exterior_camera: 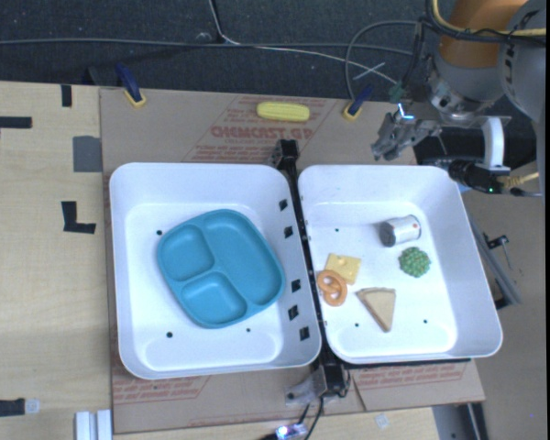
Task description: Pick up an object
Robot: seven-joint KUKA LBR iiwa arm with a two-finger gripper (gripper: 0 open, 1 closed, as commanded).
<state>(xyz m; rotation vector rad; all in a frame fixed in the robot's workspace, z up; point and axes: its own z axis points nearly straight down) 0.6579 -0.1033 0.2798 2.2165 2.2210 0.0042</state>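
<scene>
From above, my gripper point(396, 138) hangs over the cardboard just beyond the far edge of the right bin point(458, 337), reaching in from the right. Nothing sits between my jaws; I have hold of nothing. How far they stand apart I cannot tell, since they show small and dark against the cardboard.

The right bin carries the things I could take. A can point(400, 231) lies on its side nearest to me. Just beside it, toward the near edge, is a green ball point(415, 262). Further left lie a cheese piece point(343, 267) and a pretzel point(331, 288), touching or nearly so. A bread wedge point(379, 306) lies near the pretzel, apart from the ball. The left bin point(128, 337) holds a blue tray point(219, 267) with three compartments. A yellow banana point(283, 112) rests on the surface beyond both bins.

I judge the task to be at its opening step: approach, with no pick made. The can looks the closest target, and it lies clear of the wall. The next move calls for carrying my jaws in over the bin, setting them across the can's narrow width, then lowering around it. Being round, it may roll if I touch one side first.
</scene>
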